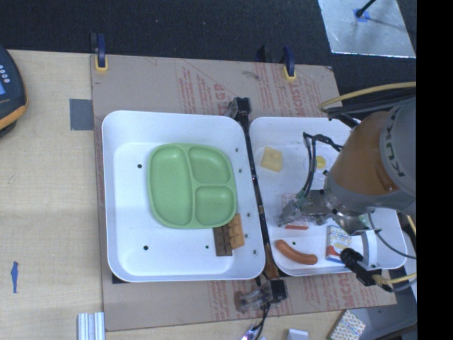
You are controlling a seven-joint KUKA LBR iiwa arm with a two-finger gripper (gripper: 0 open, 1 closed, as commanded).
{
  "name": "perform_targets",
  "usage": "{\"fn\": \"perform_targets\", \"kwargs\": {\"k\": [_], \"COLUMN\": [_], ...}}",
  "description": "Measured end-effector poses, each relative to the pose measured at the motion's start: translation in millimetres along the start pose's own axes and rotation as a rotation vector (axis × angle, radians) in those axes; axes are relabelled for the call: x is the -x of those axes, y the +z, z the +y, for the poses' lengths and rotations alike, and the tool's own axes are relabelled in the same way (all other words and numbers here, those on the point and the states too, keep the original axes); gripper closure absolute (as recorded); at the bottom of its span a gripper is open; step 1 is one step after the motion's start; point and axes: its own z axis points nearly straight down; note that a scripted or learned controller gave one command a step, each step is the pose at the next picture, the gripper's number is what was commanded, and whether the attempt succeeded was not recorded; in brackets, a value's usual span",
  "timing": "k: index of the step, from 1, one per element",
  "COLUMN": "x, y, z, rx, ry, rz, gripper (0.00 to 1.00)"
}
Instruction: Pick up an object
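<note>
While the arm (368, 165) reaches in from the right over the right bin (263, 129), its gripper (301, 211) sits low near that bin's middle, just above a small red piece (297, 227). Whether the claw is spread or closed cannot be told; the metal parts blur together, and nothing is clearly seen between them.

Right bin contents: a pale yellow square (272, 159) near the far left corner, well apart from the gripper; a sausage (296, 252) along the near edge, just below the red piece; a small carton (337, 244) with red and blue print, to the sausage's right and partly under the arm.

Left bin (120, 261): a green tray (192, 185) with three compartments lies flat near the middle. A brown block (228, 237) lies just beside the tray's near right corner, close to the bin's right wall.

Both bins rest on a cardboard sheet (177, 83) on the bench.
</note>
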Motion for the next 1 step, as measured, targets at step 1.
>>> {"fn": "perform_targets", "kwargs": {"k": [1], "x": [1.0], "y": [-10.2], "z": [0.7], "rx": [0.000], "ry": [-0.001], "rz": [0.000], "gripper": [1.00]}}
